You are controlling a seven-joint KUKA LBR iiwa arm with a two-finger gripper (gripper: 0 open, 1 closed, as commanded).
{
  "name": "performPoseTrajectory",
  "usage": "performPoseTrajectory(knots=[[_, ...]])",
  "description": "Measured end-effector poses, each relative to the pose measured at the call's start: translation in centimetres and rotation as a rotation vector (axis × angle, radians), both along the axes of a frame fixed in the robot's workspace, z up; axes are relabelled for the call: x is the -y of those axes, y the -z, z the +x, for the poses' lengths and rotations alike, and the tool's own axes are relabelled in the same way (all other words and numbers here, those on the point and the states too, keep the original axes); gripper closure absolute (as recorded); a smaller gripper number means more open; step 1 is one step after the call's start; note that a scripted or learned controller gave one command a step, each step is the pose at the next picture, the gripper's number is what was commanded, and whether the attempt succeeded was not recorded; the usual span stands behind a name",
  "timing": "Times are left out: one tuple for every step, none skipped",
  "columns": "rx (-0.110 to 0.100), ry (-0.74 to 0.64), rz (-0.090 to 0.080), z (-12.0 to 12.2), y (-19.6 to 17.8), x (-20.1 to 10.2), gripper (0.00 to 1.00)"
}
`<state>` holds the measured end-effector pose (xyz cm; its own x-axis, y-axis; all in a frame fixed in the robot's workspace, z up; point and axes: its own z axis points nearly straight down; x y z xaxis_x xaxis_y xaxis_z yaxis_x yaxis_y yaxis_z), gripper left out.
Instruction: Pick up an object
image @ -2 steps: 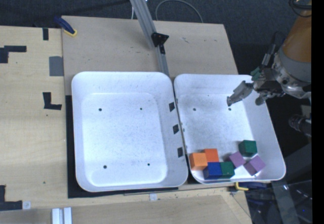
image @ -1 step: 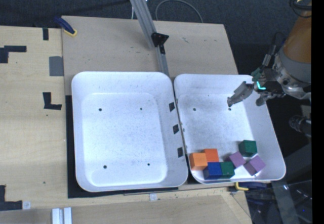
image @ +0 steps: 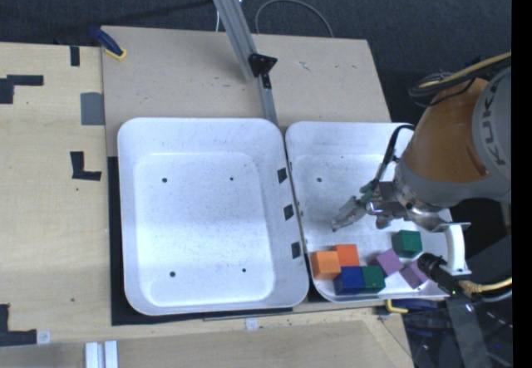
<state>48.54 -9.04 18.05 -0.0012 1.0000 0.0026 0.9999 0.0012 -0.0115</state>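
Over the right bin (image: 332, 142) the hand (image: 347, 217) hovers with fingers spread and nothing between them, above bare floor. The blocks cluster at the near edge: orange block (image: 327, 262), blue block (image: 351, 278), green block (image: 407, 242), purple block (image: 388, 261). This looks like the approach step; next it must shift toward the cluster, descend, and close on one block.

Both white bins (image: 204, 130) are looking like glossy, speckled plastic. The counter (image: 50, 192) is showing a matt, wood-like tan surface. The small blocks (image: 349, 268) are appearing smooth, the pincer (image: 345, 217) dull grey metal.
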Motion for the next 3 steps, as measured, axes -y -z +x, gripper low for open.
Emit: performPoseTrajectory(knots=[[0.002,0.002,-0.002,1.5,8.0,2.0,0.0],[0.014,0.005,-0.006,0.9,1.9,6.9,0.0],[0.009,0.0,-0.002,0.9,1.3,6.5,1.0]])
